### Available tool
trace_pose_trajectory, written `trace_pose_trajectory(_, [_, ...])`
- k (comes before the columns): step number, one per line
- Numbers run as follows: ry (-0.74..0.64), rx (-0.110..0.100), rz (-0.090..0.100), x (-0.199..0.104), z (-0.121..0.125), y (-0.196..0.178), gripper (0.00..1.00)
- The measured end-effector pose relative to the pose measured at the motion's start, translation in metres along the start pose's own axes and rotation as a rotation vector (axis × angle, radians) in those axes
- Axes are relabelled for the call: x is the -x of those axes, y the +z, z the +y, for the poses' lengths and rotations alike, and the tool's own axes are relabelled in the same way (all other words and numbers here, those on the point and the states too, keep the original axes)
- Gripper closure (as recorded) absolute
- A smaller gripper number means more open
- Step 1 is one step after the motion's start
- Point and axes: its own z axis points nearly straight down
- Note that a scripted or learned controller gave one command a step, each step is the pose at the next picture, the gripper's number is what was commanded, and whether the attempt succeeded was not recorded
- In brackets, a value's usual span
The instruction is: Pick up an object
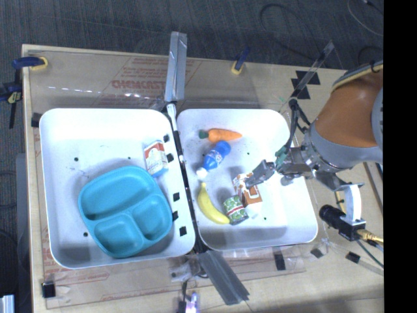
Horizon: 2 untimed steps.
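Note:
The right bin (pixel 296 220) holds an orange carrot (pixel 223 135) at the back, with a blue bottle (pixel 215 156) just in front of it. A yellow banana (pixel 211 205) lies near the front, beside a green can (pixel 235 209). An orange and white box (pixel 250 192) sits right of the can. My gripper (pixel 256 175) reaches in from the right and hangs just above the top of this box, close to or touching it. The arm's grey wrist and orange band (pixel 352 113) stand over the bin's right rim.
In the left bin (pixel 58 135) lie a blue divided plate (pixel 125 210) and a small red and white carton (pixel 155 157) near the divider. A metal bar (pixel 174 67) stands behind the bins. Cables and a black fixture (pixel 339 220) sit right of the right bin.

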Motion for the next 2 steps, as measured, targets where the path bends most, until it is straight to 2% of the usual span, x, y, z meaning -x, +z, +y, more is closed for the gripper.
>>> trace_pose_trajectory(2, [-0.098, 0.001, 0.0, 0.033, 0.041, 0.162, 0.0])
